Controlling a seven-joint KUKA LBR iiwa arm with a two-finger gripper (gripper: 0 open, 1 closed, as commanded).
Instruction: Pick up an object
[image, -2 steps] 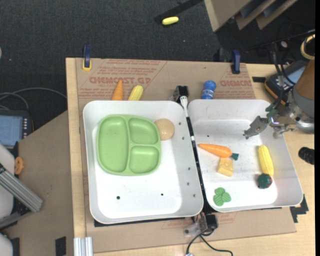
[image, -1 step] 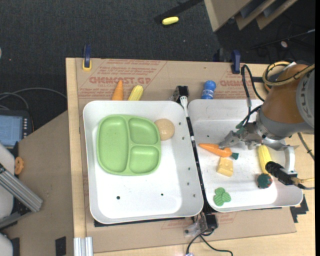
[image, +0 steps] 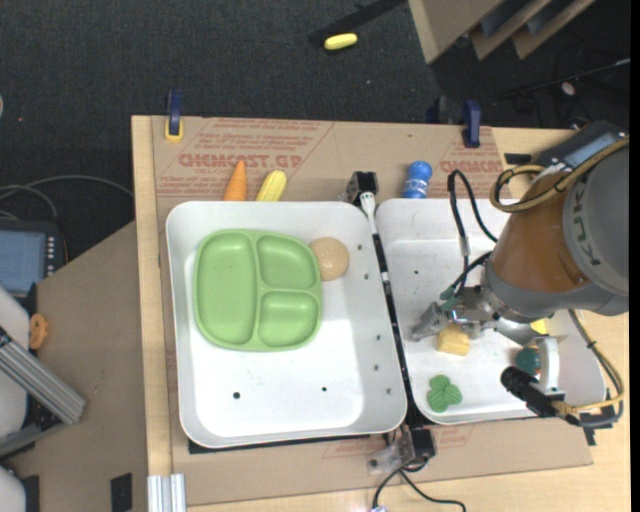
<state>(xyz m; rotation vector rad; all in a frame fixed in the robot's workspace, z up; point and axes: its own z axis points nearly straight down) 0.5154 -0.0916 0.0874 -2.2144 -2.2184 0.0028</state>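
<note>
Your gripper (image: 437, 322) hovered in the right bin (image: 420, 235), jaws spread, just beside the yellow block (image: 455, 344).

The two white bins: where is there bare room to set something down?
Left bin: the bare floor below the green divided plate, toward the near rim. Right bin: a bare strip at the far end, near the blue bottle. It is crowded near the gripper, the yellow block and the green toy.
</note>
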